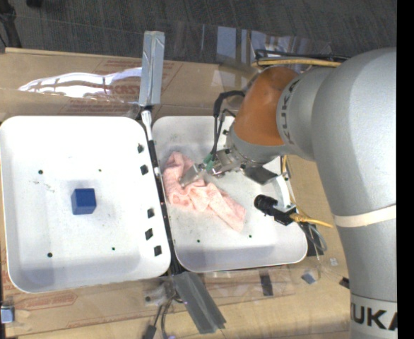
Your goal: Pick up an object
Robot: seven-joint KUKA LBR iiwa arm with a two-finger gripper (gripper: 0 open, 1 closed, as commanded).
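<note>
On the worktop, the pink cloth (201, 193) lies crumpled in the right bin (263, 249), and the jaws (196, 177) are down on its upper folds; whether they grip, I cannot tell. Farther left, 1 blue cube (84, 200) sits in the left bin (23, 260).

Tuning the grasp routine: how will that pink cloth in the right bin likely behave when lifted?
The pink cloth lies crumpled and folded, so it is probably floppy and will drape or stretch out when lifted. It looks thin, so likely light. The gripper may snag just one fold.

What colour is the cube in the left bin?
Blue cube, seen in the camera view.
</note>
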